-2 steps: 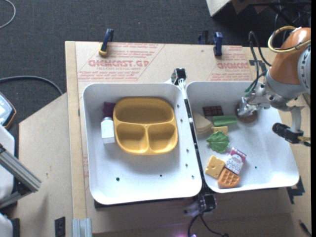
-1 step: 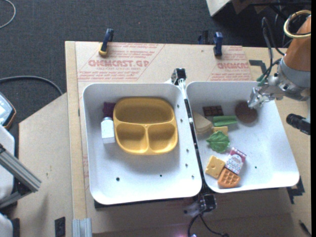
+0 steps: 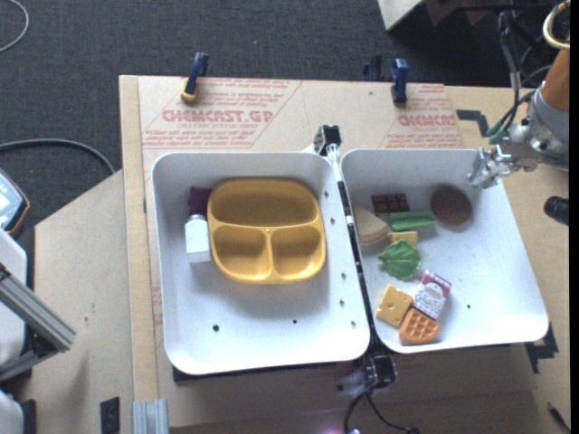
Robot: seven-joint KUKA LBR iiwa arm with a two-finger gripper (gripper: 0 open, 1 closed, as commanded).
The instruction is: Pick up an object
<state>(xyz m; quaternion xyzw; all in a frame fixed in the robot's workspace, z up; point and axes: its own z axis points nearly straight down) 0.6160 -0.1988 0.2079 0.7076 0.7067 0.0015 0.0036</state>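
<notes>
The right bin (image 3: 507, 269) holds toy food: a brown round cookie (image 3: 450, 205), a chocolate bar (image 3: 390, 203), a green stick (image 3: 412, 221), a tan sandwich slice (image 3: 369, 226), a green leaf (image 3: 400, 259), a cheese wedge (image 3: 393, 305), a waffle (image 3: 418, 325) and a small red-and-white carton (image 3: 432, 295). My gripper (image 3: 486, 167) hovers at the bin's far right corner, just right of the cookie, with nothing seen between its fingers.
The left bin (image 3: 181, 324) carries a yellow divided plate (image 3: 267, 230), a small white bottle (image 3: 197, 238) and a dark purple item (image 3: 199, 197) beside it. Clamps (image 3: 194, 77) sit on the board's far edge. Cables hang at the right.
</notes>
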